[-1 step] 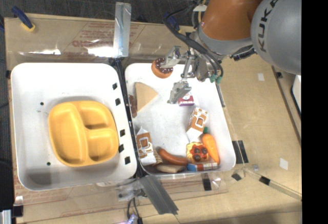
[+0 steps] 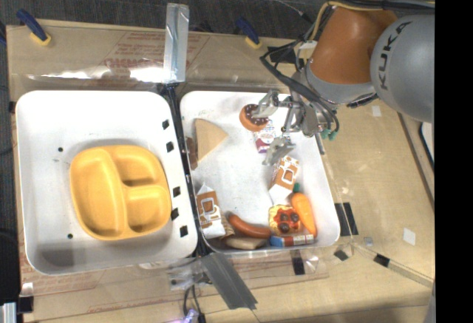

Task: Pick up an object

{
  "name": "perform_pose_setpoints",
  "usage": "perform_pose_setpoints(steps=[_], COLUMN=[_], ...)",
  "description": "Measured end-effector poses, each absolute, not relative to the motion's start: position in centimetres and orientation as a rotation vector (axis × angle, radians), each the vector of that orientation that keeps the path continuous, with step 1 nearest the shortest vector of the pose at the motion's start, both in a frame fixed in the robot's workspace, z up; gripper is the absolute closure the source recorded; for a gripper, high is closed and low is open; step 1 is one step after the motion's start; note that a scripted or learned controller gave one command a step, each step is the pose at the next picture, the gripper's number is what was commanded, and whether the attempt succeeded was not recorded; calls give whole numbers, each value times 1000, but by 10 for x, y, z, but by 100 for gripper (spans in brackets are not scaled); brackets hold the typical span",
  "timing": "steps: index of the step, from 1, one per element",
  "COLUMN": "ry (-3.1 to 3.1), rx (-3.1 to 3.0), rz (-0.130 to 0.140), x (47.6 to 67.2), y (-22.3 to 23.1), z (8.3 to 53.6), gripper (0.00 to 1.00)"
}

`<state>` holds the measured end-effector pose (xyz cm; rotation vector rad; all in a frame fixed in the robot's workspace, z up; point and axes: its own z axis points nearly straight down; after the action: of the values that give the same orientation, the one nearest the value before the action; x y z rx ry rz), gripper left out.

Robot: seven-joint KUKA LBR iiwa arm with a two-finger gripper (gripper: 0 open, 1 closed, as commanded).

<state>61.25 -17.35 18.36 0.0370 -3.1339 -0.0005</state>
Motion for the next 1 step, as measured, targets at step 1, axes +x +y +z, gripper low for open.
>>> perform_pose_setpoints(steps=[1], ry=[-3144], rx=[94], rz=[2], x=[548], y=[-206], z=[94], gripper=[0])
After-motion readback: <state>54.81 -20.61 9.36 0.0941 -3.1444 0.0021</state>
